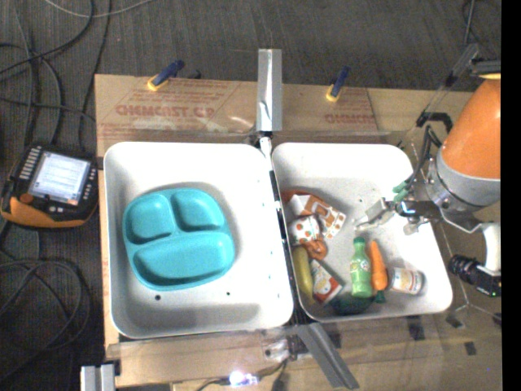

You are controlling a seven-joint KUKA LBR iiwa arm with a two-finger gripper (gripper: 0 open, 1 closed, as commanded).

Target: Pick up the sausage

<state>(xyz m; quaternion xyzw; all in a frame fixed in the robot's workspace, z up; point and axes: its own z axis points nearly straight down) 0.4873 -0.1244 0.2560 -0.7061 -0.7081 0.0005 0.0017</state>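
Note:
The sausage (296, 196) looks like the reddish-brown curved piece at the upper left of the pile in the right bin (342, 161), partly under a patterned carton (313, 221). My gripper (394, 219) hangs over the right half of that bin, well to the right of the sausage and above the carrot (377, 268) and green bottle (359, 266). Its fingers (375, 215) are spread apart with nothing between them.
The left bin (122, 300) holds a teal divided plate (180, 236). Also in the right bin are a yellow piece (302, 270), a second carton (325, 283), a small white bottle (406, 281) and a dark green item (352, 305). A pendant (50, 185) lies off the bench at left.

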